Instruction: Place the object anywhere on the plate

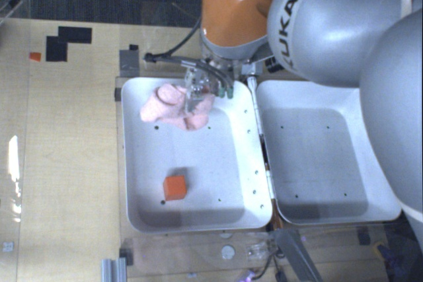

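Gripper [197, 97] hangs over the pink object [173, 107] at the left bin [225, 162] far edge; whether it grips it, I cannot tell. Better lift slowly and check.

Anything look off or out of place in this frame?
The task calls for a plate, yet the left bin holds just a crumpled pink cloth and an orange block. The gripper hangs over the cloth's right edge.
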`<state>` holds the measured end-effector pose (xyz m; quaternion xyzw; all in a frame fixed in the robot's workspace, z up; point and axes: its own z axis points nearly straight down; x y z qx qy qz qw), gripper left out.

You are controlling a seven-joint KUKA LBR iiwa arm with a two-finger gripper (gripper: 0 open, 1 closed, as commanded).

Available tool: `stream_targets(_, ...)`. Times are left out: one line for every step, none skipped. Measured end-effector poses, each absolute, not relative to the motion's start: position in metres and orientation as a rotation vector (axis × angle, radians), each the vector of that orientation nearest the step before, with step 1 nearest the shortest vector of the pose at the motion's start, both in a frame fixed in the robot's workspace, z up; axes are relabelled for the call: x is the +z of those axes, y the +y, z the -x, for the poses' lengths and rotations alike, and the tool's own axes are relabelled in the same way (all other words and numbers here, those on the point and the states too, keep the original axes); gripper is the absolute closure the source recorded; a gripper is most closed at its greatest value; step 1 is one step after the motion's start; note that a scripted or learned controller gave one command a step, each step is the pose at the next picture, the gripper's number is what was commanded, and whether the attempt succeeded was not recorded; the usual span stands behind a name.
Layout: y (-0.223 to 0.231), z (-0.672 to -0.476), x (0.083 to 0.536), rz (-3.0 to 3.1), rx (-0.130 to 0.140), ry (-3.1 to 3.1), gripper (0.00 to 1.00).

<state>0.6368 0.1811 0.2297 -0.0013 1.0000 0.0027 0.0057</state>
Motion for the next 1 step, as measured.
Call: stream_targets(0.181,-0.637,0.2302,0.004,0.009,3.129,0.0)
